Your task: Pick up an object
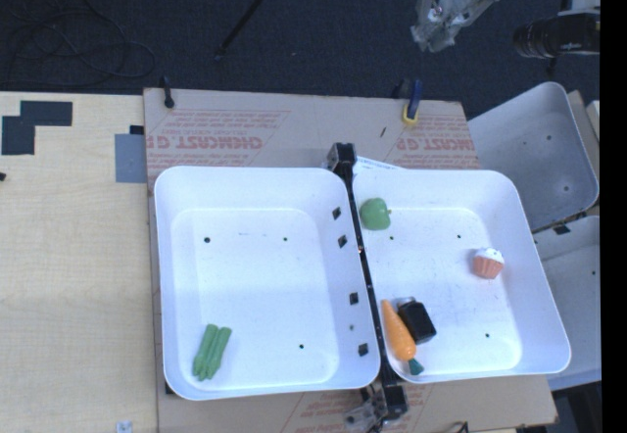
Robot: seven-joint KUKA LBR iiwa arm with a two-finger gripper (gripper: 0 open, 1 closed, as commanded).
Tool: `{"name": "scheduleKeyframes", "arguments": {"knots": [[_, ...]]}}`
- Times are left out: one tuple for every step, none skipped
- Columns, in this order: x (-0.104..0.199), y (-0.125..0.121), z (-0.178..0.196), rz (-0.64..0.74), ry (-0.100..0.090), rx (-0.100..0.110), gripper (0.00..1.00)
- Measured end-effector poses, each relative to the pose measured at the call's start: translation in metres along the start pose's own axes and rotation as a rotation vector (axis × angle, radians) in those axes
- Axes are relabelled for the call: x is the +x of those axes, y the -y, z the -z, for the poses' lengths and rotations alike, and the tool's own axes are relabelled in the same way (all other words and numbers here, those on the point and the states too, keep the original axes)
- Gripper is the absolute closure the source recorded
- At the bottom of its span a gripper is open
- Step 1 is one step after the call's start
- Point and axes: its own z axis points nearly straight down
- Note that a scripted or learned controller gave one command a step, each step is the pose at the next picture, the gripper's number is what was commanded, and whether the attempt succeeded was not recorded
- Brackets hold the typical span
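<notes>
My gripper point(438, 24) hangs high at the top right, well above and behind the bins, with nothing between its fingers that I can make out. In the right bin point(534, 309) lie a green apple-like toy point(375, 215) near the divider, a small cupcake toy point(488, 264) at the right, an orange carrot point(397, 328) with a green tip, and a black block point(416, 319) touching the carrot. The left bin point(171, 274) holds a green bean pod point(211, 352) near its front left corner.
Both bins rest on a cardboard sheet point(294, 132) on a wooden bench point(69, 264). A black clip strip point(353, 255) joins the bins. A yellow clamp point(411, 111) sits at the cardboard's back edge. A grey metal plate point(534, 152) lies to the right.
</notes>
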Motion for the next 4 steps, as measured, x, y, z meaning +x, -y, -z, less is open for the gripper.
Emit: {"name": "scheduleKeyframes", "arguments": {"knots": [[0.08, 0.0, -0.011, -0.001, -0.004, 0.001, 1.0], [0.161, 0.008, -0.01, 0.0, -0.004, -0.002, 1.0], [0.193, 0.04, -0.048, -0.004, 0.0, 0.003, 1.0], [0.192, 0.039, -0.046, -0.004, 0.0, -0.002, 0.0]]}}
